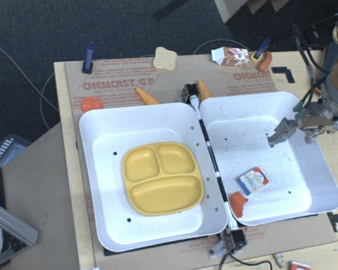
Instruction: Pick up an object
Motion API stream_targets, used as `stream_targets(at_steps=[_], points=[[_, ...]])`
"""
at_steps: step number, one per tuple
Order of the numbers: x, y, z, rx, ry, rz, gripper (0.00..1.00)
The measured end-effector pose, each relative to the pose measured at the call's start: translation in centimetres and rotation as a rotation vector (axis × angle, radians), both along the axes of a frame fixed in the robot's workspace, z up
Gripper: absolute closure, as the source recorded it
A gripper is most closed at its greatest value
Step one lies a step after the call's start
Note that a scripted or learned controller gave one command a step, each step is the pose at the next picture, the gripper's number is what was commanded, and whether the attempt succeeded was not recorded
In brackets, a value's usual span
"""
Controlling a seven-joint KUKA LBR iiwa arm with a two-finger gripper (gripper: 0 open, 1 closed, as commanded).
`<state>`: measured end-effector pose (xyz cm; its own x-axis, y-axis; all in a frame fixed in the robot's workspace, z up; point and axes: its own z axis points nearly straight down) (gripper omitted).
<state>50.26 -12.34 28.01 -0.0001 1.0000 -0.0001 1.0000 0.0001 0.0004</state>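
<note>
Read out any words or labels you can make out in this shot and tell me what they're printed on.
"CHEMCAST GP": red print on the brown board behind the left bin.
Red print on the board behind the right bin: too blurred.
Small packet in the right bin: too small.
Carton on the board: unreadable.

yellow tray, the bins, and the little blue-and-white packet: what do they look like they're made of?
Yellow tray: looks like moulded plastic, matte, with three rounded compartments and soft edges. Bins: probably thin formed plastic, smooth white with a slight sheen and rounded corners. Packet in the right bin: seems to be printed card or foil wrap, flat with a glossy printed face; too small to tell which.
</note>
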Motion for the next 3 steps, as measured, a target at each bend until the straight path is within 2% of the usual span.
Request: stream_targets(at_steps=[1, 2, 3], points=[[5.7, 2.5, -12.2, 0.001, 0.003, 0.000, 0.00], [3.6, 1.8, -19.4, 0.001, 0.004, -0.001, 0.00], [7.2, -3.7, -19.5, -0.002, -0.001, -0.001, 0.00]])
